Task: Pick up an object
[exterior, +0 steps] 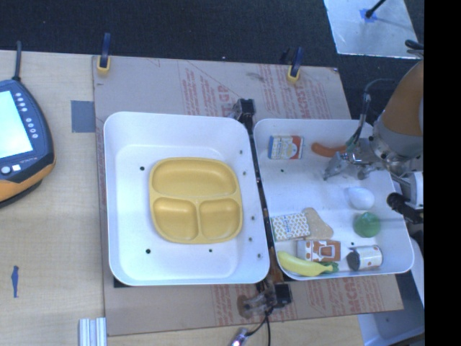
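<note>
From where I stood, nothing had been lifted yet. The pincer (pixel 344 166) hung low over the far part of the right bin (pixel 288 193), just this side of an orange sausage-shaped piece (pixel 325 149) that lay against the bin's far wall, and I saw nothing between its tips; whether they stood wide or narrow I could not tell, the metal being too small and tangled to read. Taking that pincer as my mark, a white egg-like ball (pixel 359 196) lay just nearer me, a green ball (pixel 366 224) beyond that, a small carton (pixel 285 147) off to the left, and a banana (pixel 303 264), a box (pixel 319 250) and a can (pixel 365 257) along the near wall. The left bin (pixel 122 193) held a yellow divided tray (pixel 195 198). I judged the whole grasp and lift remained.
</note>
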Available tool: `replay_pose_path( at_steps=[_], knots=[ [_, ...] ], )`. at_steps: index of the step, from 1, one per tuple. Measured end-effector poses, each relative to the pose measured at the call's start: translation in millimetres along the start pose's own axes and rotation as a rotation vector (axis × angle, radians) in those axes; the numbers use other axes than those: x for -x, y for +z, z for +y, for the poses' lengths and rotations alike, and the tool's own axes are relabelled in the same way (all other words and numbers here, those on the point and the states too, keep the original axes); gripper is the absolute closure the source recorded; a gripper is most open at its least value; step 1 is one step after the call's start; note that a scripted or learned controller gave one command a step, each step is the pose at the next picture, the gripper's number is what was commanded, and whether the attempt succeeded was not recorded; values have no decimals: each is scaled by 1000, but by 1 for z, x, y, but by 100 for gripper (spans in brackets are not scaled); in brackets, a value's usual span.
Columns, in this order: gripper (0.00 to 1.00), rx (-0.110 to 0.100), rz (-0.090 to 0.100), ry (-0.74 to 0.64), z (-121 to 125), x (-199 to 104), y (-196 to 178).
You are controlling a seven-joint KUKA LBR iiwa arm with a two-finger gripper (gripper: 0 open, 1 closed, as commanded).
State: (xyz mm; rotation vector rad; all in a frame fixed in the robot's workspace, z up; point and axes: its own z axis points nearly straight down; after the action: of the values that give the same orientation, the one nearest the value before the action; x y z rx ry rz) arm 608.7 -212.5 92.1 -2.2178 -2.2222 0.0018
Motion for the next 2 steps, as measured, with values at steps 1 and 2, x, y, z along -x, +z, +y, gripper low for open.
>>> replay_pose_path(
  at_steps=[1, 2],
  knots=[
    [0, 0, 0, -1, 48, -1, 0],
    [0, -2, 1, -2, 47, -16, 0]
  ],
)
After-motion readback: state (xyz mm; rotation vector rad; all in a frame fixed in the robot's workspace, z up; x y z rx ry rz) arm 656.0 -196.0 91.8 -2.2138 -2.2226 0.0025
